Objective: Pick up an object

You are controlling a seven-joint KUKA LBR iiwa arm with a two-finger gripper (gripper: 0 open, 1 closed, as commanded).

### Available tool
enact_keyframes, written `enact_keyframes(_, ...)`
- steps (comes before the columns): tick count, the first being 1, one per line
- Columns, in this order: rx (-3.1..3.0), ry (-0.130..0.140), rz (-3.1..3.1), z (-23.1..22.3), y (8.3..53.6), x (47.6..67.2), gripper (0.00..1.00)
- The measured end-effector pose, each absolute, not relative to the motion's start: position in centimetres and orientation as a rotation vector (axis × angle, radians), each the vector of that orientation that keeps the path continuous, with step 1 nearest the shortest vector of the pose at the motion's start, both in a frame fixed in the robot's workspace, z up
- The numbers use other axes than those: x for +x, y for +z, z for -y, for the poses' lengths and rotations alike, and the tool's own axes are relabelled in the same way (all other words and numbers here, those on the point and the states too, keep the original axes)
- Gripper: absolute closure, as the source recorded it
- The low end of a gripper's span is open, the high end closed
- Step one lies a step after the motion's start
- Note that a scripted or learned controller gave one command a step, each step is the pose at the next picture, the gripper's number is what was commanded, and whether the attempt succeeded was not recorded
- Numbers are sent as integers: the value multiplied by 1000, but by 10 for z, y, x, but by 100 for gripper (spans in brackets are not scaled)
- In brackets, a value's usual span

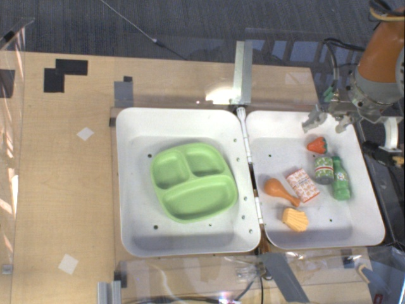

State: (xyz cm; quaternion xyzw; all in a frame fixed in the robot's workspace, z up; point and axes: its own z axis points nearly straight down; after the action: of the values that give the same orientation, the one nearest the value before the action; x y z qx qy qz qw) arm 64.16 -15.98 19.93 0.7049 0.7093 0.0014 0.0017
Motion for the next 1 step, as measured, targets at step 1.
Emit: enact_keyframes(1, 2088, 6, -2339, 201, 96, 616, 0)
